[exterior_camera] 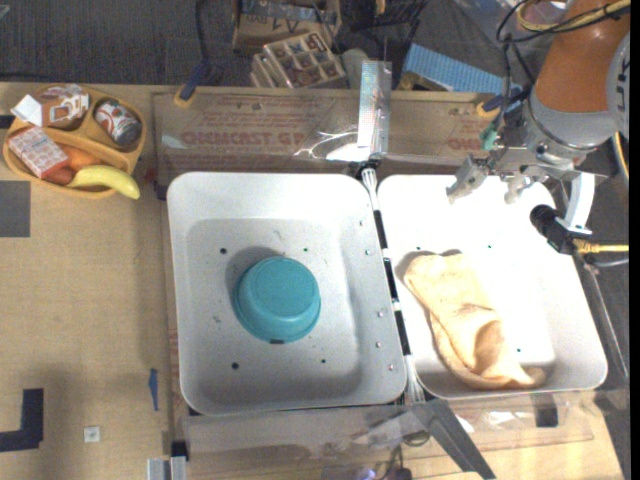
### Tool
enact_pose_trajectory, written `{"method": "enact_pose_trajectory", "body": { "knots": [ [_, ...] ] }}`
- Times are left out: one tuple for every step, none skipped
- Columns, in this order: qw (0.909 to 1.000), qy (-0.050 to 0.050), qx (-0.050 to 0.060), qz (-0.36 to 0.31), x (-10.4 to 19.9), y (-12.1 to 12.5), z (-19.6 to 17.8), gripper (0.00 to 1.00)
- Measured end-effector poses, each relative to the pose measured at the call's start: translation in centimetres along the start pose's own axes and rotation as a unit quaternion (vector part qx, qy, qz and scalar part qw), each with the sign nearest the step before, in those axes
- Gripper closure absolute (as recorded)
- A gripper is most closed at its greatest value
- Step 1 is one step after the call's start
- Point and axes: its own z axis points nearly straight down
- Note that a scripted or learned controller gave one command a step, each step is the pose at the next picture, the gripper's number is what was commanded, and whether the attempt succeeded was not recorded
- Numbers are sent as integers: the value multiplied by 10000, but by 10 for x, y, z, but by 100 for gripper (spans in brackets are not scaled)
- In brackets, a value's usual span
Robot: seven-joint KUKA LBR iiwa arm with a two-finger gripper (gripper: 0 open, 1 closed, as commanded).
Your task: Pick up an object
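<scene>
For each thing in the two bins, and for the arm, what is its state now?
Teal bowl: upside down, in the left bin.
Tan cloth: crumpled, lying in the right bin.
Gripper: above the right bin's far edge, holding nothing.

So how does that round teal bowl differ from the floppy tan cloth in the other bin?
The round teal bowl is rigid, sitting upside down in the left white bin; the floppy tan cloth lies crumpled in the right white bin. The bowl is compact and circular; the cloth sprawls long and irregular. The cloth lies nearer the gripper. Both rest loose, ungrasped.
</scene>
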Motion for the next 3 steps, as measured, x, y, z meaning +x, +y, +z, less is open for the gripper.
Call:
{"method": "enact_pose_trajectory", "body": {
  "knots": [
    [9999,-1,-9,-163,-30,-45,101,0],
    [9984,5,3,-570,-20,-36,123,0],
    [9952,-18,-71,-976,-2,-10,140,0]
  ]
}}
